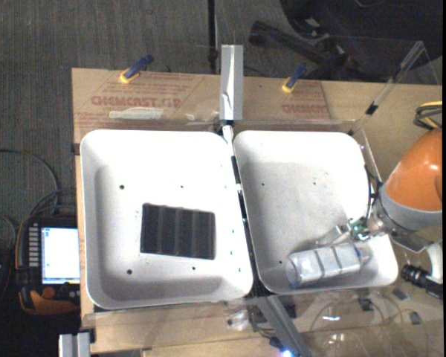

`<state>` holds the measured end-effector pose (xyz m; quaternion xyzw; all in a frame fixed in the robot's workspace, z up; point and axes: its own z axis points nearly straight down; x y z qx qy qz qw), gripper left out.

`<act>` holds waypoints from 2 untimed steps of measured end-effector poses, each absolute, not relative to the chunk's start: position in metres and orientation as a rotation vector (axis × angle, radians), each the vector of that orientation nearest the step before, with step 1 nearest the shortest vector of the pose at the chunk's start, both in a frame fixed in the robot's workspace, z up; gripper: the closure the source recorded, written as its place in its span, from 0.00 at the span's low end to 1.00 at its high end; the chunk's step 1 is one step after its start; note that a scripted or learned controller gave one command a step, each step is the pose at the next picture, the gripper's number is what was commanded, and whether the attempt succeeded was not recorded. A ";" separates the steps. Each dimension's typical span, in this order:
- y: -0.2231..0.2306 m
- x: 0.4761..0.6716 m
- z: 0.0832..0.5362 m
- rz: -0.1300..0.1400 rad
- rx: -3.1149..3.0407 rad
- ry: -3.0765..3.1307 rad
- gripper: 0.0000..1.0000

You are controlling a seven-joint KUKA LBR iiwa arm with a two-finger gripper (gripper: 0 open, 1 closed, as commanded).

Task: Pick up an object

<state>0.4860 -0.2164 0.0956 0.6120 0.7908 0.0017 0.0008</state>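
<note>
A dark ribbed rectangular pad (178,231) lies flat in the middle of the left bin (104,162). A pale, clear-wrapped pack (325,265) lies near the front right corner of the right bin (297,155). My gripper (357,231) hangs low over the right side of the right bin. It is just behind the pack's right end and looks close to or touching its crumpled wrap. The grey wrist and orange band (422,171) reach in from the right and hide the bin's right wall.
The two bins meet at a narrow ridge (239,199) in the middle. A grey upright post (230,88) stands behind that ridge. Clamps (136,68) hold the cardboard sheet at the back. A handheld pendant (48,255) lies off the bench to the left.
</note>
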 end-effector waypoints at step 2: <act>-0.191 0.513 0.093 0.006 1.681 2.628 0.00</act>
